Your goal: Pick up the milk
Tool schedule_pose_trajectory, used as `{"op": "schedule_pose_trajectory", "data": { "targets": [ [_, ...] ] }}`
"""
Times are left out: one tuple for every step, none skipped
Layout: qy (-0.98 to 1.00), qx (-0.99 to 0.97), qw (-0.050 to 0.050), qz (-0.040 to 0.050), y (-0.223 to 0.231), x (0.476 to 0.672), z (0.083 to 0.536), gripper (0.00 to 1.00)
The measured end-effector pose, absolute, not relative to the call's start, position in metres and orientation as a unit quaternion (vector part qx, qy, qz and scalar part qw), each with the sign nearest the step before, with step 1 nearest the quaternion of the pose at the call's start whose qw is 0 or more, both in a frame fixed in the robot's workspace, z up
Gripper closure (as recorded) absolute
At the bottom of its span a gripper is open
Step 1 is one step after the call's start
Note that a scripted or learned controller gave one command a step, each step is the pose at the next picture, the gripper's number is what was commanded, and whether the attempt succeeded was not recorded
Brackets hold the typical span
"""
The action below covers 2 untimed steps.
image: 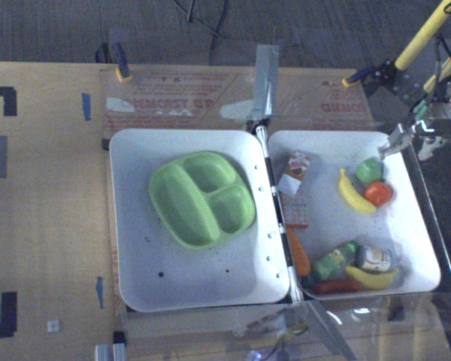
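Observation:
The milk (295,173) is a small white and brown carton. It lies near the left wall of the right bin (421,224), at the bin's far end. My gripper (398,141) reaches in over the far right corner of that bin, just above a green fruit (368,170). It is well to the right of the milk and apart from it. Nothing shows between its fingers.
The right bin also holds a banana (355,194), an orange-red fruit (378,194), a carrot (298,254), a green bottle (335,261), a small jar (376,258), a second banana (372,278) and a red pepper (334,286). A green divided plate (201,198) sits in the left bin (135,262).

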<state>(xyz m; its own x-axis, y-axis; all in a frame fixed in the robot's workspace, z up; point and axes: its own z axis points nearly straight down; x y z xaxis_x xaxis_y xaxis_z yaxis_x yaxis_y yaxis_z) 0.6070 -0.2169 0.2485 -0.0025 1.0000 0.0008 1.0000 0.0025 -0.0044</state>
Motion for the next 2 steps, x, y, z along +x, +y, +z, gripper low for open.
{"op": "schedule_pose_trajectory", "data": {
  "targets": [
    [-0.722,-0.692,0.002,0.0016,-0.2218,0.6280,0.2135,0.00],
    [-0.697,-0.717,0.002,0.0013,-0.2190,0.6228,0.2232,0.00]
  ]
}}
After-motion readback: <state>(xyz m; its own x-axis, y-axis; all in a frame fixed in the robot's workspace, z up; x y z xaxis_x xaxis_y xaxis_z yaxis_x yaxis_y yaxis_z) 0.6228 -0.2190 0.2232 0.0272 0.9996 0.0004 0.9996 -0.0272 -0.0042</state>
